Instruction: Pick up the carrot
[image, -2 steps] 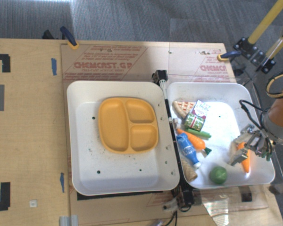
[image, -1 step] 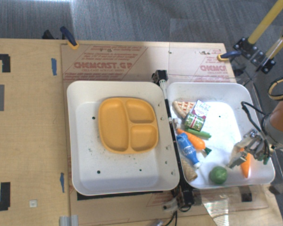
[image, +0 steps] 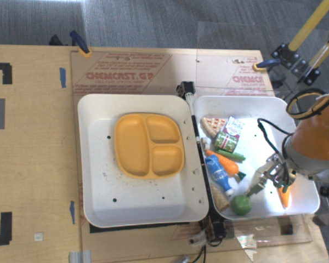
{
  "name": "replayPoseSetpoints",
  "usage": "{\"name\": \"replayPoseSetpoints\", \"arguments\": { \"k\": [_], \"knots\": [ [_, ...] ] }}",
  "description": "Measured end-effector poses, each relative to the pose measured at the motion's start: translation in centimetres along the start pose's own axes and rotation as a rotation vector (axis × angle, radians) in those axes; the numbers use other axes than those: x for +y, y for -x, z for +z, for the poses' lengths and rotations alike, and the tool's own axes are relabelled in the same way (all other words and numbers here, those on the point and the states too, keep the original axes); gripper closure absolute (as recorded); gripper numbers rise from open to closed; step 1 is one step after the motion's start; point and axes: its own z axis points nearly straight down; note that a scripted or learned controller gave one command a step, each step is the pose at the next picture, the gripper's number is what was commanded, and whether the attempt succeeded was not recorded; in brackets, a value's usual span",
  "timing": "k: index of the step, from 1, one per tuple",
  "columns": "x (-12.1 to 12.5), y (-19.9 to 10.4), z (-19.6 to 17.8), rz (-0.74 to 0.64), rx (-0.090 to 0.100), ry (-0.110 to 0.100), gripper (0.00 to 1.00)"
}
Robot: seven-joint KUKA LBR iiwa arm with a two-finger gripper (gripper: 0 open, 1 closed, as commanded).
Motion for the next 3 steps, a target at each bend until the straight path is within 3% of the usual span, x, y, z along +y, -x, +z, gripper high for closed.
{"name": "replayPoseSetpoints", "arguments": {
  "k": [1, 2, 3],
  "knots": [
    [8.8, -5.5, -9.7, -0.072, 0.007, 0.003, 0.0],
    [11.7, -1.9, -9.4, 0.105, 0.007, -0.004, 0.0],
    [7.7, -0.9, -2.7, -0.027, -0.025, 0.016, 0.0]
  ]
}}
